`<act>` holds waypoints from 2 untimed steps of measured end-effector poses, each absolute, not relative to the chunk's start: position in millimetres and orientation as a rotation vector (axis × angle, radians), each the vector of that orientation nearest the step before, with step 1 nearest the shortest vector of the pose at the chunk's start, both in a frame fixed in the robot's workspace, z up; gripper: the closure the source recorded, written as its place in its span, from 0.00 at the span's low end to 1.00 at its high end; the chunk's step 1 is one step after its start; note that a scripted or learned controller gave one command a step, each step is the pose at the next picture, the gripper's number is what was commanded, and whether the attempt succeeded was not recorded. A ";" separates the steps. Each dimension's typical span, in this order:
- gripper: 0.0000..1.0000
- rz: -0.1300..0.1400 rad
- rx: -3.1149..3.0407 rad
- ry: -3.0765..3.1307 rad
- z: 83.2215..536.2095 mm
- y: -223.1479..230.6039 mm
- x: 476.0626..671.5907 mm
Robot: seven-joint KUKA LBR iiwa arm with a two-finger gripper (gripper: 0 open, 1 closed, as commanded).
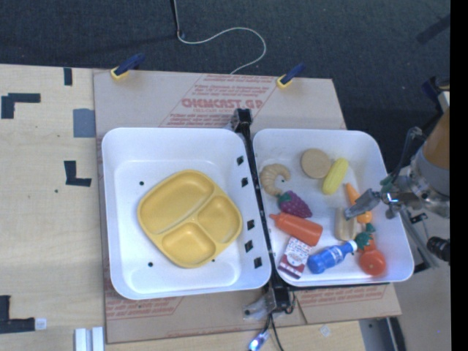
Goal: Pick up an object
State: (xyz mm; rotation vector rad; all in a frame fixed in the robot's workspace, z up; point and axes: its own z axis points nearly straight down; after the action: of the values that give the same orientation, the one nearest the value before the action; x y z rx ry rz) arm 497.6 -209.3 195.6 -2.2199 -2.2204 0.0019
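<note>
Hovering my end effector (pixel 360 210) over the right bin (pixel 365 141) near the carrot (pixel 352 194); grip state unclear, nothing lifted yet, pick remains.

A wooden bench (pixel 44 218) bears what looks like cardboard (pixel 219 97) under two white bins (pixel 117 196).

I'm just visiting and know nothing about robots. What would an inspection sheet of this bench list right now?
Surface: wooden bench with a cardboard sheet under two white bins.
Job's things: right bin holds croissant, round cookie, corn, grapes, carrot, blue bottle, small carton, tomato.
Clutter: left bin holds a yellow divided tray.
Hand: hand low over the right bin's right side, among the toys.
Cables: white cable on the dark floor beyond the bench.
Surroundings: two clamps pin the cardboard.
</note>
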 end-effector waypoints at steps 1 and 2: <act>0.00 0.004 -2.210 -2.220 126.5 -136.0 481.7; 1.00 0.003 -2.216 -2.220 139.5 -139.4 482.5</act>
State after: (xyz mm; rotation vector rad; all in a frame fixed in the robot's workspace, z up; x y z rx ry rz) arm 482.5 -139.4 139.5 -2.2158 -2.2201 0.0035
